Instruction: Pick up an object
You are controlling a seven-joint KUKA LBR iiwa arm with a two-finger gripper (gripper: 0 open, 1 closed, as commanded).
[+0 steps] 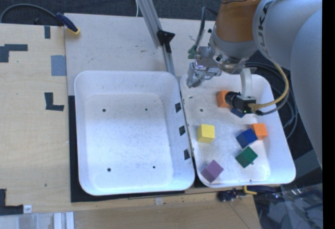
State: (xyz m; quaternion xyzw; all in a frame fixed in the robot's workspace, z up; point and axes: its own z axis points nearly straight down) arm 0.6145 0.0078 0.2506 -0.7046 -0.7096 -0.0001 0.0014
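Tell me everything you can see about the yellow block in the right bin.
The yellow block is a small cube with plain, matte faces, lighter on top. It sits flat on the floor of the right bin, toward its left side, slightly turned. Nothing touches it: the purple block lies below it and the gripper is above, apart.

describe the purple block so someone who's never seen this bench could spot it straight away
Look at the right-hand white bin, the one holding the small coloured blocks. Go to its near edge, at the left corner beside the divide between the two bins. The purple block sits there, below the yellow block and left of the green block; it is the only purple one.
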